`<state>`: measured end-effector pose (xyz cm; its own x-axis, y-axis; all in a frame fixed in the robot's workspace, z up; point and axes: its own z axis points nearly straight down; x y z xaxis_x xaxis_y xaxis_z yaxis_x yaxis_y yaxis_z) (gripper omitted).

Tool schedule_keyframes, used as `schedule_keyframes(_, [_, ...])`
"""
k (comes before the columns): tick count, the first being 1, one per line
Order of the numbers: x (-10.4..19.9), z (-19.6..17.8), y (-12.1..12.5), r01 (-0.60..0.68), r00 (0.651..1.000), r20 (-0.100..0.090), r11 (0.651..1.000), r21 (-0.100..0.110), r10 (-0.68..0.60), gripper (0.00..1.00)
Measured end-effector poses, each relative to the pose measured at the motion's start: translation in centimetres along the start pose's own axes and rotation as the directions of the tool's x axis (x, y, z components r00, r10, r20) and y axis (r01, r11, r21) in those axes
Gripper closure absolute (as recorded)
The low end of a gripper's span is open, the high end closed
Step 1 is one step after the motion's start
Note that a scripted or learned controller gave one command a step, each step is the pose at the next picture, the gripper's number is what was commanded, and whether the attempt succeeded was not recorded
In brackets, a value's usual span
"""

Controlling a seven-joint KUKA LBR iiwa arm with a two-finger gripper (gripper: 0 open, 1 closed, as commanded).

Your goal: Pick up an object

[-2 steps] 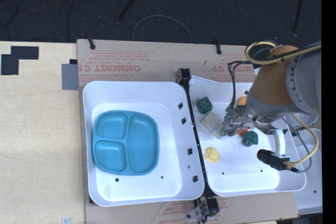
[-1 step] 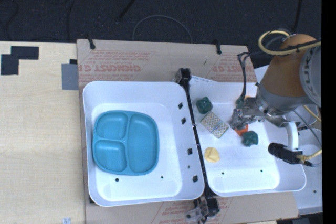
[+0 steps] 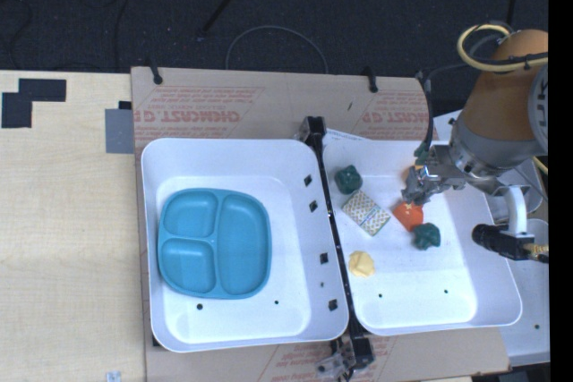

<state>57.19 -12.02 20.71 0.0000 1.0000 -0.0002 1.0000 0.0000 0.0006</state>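
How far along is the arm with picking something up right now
Done: the gripper has reached into the right bin and sits just above the orange object. In hand: nothing visibly held. Left: grasping and lifting; the dark green block, patterned block, yellow piece and green piece lie untouched.

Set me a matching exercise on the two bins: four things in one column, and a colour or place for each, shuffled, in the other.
Things:
1. divided plate
2. patterned block
3. yellow toy
4. orange-red toy

Descriptions:
A. just below the gripper, in the right bin
B. nearest the front edge of the right bin
C. blue, in the left bin
D. tilted, lying between two dark green toys

Pairs: 1-C, 2-D, 3-B, 4-A
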Motion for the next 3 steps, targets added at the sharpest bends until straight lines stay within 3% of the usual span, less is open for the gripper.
schedule_keyframes(1, [-0.1,-5.2,0.1,0.001,1.0,0.0,1.0,-0.001,-0.001,1.0])
schedule_keyframes(2, [4.6,-5.1,-2.3,0.002,1.0,-0.002,1.0,0.005,-0.002,1.0])
schedule_keyframes(3, [8.8,-4.8,-3.0,0.003,1.0,-0.001,1.0,0.005,-0.003,1.0])
